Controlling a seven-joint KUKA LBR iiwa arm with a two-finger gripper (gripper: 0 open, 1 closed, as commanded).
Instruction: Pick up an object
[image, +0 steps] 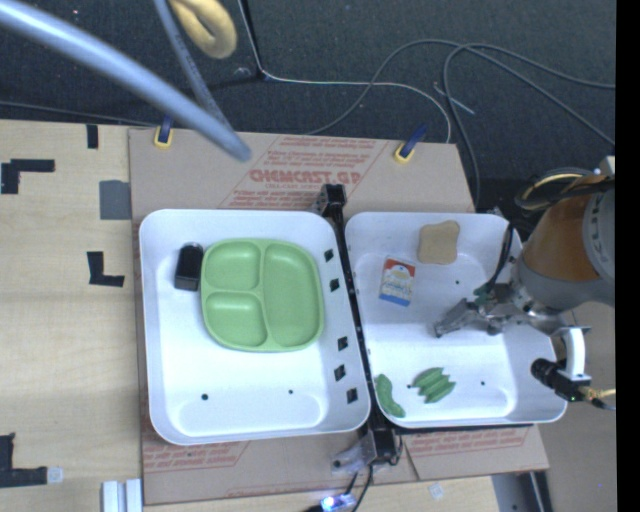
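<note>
Claw (445, 325) low in the right bin (500, 232) — can't tell its state, nothing visibly held. Nearest targets: small carton (398, 281) just left, green pea pods (433, 384) below. Pick one, centre over it, descend square before clamping.

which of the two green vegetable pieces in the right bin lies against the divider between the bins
The single curved green pod, at the right white bin's front-left corner against the divider. The green pea pod cluster lies further right on open floor.
</note>
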